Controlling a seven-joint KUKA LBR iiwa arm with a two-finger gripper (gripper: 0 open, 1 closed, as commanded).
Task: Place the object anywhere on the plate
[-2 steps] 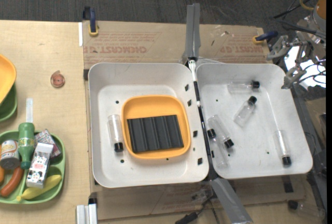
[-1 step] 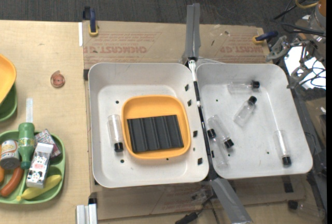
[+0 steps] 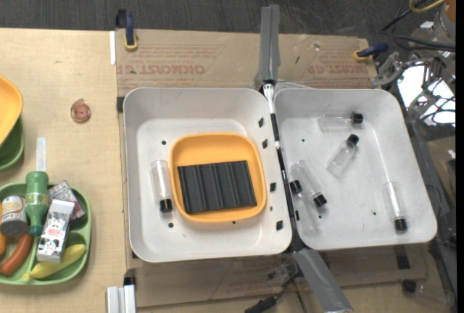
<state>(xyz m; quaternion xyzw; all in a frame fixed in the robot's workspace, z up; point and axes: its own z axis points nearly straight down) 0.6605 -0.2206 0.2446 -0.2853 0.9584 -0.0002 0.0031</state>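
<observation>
An orange plate (image 3: 217, 148) lies in the left white bin (image 3: 145, 109), and a black ribbed pad (image 3: 217, 186) covers its middle. A clear vial with a black cap (image 3: 159, 185) lies on the bin floor, just off the plate's left rim. The right white bin (image 3: 377, 101) holds several more clear vials with black caps: one near the back (image 3: 338, 120), one in the middle (image 3: 342, 154), two by the left wall (image 3: 300, 177) (image 3: 316, 196), and one at the front right (image 3: 394, 206).
A green tray of toy food (image 3: 43, 232) sits on the wooden table at the left, with stacked orange and green bowls (image 3: 7, 123) behind it and a small pink disc (image 3: 81, 111) nearby. Cables and metal framing (image 3: 428, 80) crowd the right edge. Cardboard (image 3: 188, 61) lies under the bins.
</observation>
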